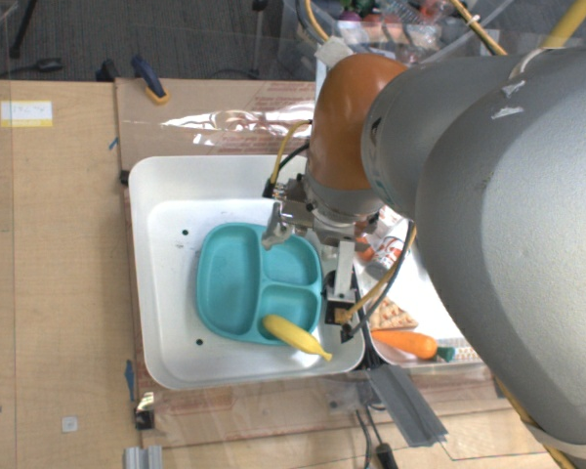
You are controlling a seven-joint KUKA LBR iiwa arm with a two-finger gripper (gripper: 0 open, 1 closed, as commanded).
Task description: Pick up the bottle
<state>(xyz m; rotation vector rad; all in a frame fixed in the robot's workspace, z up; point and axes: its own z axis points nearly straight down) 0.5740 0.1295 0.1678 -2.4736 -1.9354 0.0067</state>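
Note:
A small white bottle with a red label [389,245] lies in the right bin [410,364], mostly hidden under the arm. My gripper [311,234] hangs below the orange wrist band, over the wall between the two bins and just left of the bottle. It overlaps the right edge of a teal plate. Nothing is visibly held in it.
The left bin [166,193] holds a teal divided plate [244,281] with a yellow banana [295,336] on its near edge. In the right bin lie an orange carrot [407,343] and a pizza-like slice [391,314]. The grey arm covers most of the right side.

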